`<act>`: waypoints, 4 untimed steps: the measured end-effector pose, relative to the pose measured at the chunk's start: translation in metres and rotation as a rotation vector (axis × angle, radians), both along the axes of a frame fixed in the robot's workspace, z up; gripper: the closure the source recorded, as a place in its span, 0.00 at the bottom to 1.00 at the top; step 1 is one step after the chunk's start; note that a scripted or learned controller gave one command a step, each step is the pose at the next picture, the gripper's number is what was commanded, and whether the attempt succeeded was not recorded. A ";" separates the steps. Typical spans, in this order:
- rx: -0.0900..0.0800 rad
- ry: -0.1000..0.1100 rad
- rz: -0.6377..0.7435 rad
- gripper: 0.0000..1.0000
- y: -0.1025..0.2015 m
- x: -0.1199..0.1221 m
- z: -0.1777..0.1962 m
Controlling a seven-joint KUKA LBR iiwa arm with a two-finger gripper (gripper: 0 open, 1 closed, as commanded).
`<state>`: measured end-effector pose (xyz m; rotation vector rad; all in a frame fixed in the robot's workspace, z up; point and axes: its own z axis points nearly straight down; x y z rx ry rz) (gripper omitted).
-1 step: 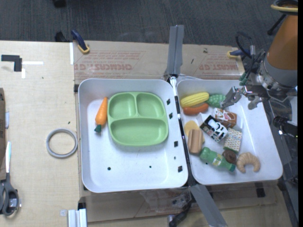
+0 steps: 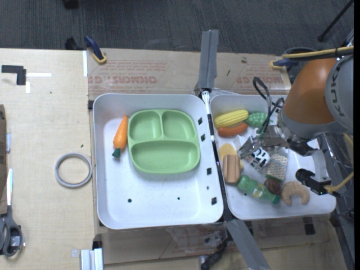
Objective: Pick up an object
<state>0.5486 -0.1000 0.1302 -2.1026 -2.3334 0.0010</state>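
I read the gripper (image 2: 256,151) low in the right bin (image 2: 315,207), finger state untellable, the hot dog (image 2: 230,167) just left of it, long axis toward the bin's near rim.

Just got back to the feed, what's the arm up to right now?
The grey KUKA arm with the orange band is reaching into the right white bin, with its gripper low among the toy food there, close to a yellow corn cob, a green bottle and a croissant. Nothing is visibly lifted. The left white bin holds a green divided plate and an orange carrot.
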 end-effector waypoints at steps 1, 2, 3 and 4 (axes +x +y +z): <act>-0.001 -0.003 0.216 0.00 -0.040 0.036 0.031; -0.018 -0.029 0.391 0.00 -0.036 0.007 -0.020; -0.001 -0.002 0.077 0.00 -0.031 0.047 0.003; -0.011 -0.015 0.295 0.00 -0.009 -0.010 -0.032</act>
